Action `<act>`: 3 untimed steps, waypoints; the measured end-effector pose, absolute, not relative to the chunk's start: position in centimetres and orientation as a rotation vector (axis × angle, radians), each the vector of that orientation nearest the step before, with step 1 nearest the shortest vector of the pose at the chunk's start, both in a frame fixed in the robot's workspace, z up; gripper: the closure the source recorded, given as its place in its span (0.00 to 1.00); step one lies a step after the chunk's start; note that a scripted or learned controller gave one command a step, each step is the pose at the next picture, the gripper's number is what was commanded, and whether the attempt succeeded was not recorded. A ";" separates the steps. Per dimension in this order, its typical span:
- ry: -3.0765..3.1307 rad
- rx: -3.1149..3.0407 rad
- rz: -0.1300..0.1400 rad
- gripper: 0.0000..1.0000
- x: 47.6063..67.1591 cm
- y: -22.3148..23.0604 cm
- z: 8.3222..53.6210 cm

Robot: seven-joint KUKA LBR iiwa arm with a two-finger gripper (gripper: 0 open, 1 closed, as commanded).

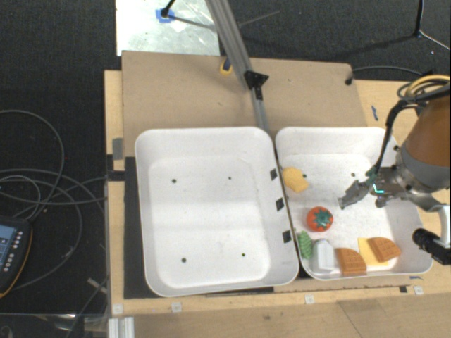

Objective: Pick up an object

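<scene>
While the hand [350, 197] hangs, grip state unclear, the right bin [331, 145] holds 6 items.

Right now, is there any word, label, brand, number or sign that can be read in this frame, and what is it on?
None can be read.
Handheld pendant on the floor: its screen and buttons are too small and blurred to read.
Pale container in the right bin: no legible label.
</scene>
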State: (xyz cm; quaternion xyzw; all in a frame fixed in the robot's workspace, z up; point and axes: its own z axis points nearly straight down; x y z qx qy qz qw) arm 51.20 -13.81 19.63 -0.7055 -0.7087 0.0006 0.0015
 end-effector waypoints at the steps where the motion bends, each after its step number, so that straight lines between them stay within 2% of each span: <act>1: -2.225 -2.219 -0.002 0.00 51.3 -13.8 19.8; 2: -2.218 -2.218 0.003 0.00 50.2 -13.8 14.4; 3: -2.219 -2.218 0.003 0.00 50.2 -13.8 9.2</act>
